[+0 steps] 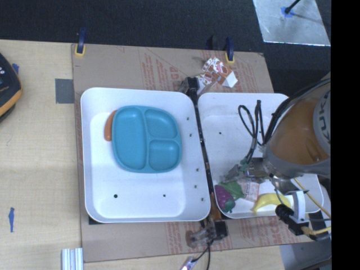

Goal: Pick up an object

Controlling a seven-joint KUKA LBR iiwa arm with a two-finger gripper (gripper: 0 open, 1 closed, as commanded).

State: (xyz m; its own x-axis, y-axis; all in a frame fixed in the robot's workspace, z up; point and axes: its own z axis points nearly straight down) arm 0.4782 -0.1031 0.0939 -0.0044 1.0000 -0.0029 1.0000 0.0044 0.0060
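The gripper [247, 173] is lowered into the right bin [225, 122]; the state of the jaws cannot be determined. At its 6 o'clock, a purple-and-green object [228, 194] and a yellow banana-shaped object [264, 202] are located.

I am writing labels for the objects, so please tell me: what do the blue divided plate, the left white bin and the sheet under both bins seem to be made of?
Blue divided plate: likely moulded plastic, matte, one even colour, with rounded compartment ridges.
Left white bin: probably plastic, smooth and slightly glossy, with rounded corners.
Sheet under the bins: looks like brown cardboard, dull, with faint red print.
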